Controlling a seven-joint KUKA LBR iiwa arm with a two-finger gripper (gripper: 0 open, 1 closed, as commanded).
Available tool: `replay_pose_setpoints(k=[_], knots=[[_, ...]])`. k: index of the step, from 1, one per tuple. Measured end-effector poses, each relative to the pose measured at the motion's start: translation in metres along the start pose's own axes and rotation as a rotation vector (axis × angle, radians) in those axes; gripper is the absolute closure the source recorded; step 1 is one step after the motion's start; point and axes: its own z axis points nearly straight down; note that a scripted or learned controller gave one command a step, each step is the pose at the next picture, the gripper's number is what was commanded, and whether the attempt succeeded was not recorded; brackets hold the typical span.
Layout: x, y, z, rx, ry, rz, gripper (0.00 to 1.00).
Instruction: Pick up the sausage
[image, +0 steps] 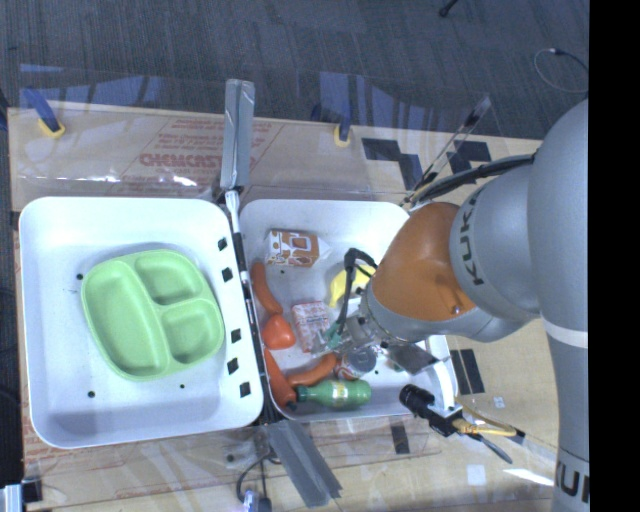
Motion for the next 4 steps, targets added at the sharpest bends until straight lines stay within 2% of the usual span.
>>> replay_pose_setpoints(k=[1, 2, 3, 4], knots=[[0.057, 0.012, -0.100, 0.013, 0.009, 0.106, 1.00], [0.056, 0.012, -0.099, 0.013, 0.009, 0.107, 0.00], [0.010, -0.003, -0.035, 0.016, 0.011, -0.030, 0.00], [0.007, -0.001, 0.011, 0.004, 0.006, -0.056, 0.00]])
